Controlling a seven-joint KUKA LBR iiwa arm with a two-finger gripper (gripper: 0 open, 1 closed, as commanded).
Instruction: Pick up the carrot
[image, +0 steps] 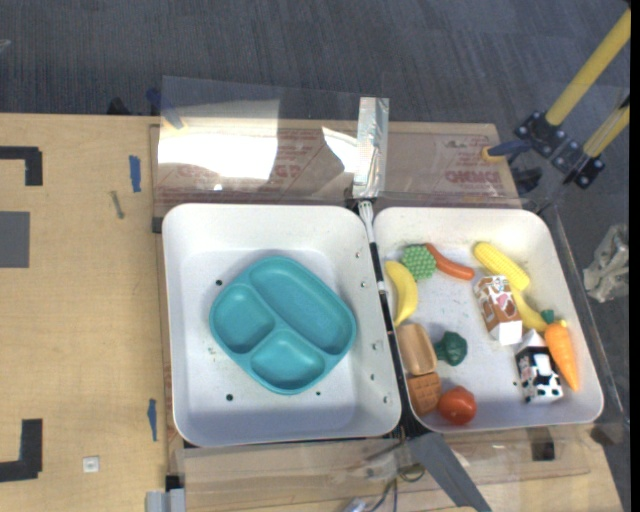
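Note:
The carrot (561, 353) is orange with a small green top. It lies along the right wall of the right bin (578, 300), its tip pointing toward the front. A black-and-white cow-patterned carton (539, 376) touches its left side, and a yellow piece (531, 316) lies just behind its green top.
The right bin also holds a banana (403, 290), a green-topped red-orange vegetable (447, 264), a yellow corn-like piece (500, 265), a brown carton (497, 305), a dark green item (452, 348), a bread loaf (419, 366) and a tomato (457, 405). A teal divided plate (283, 322) lies in the left bin (190, 300).

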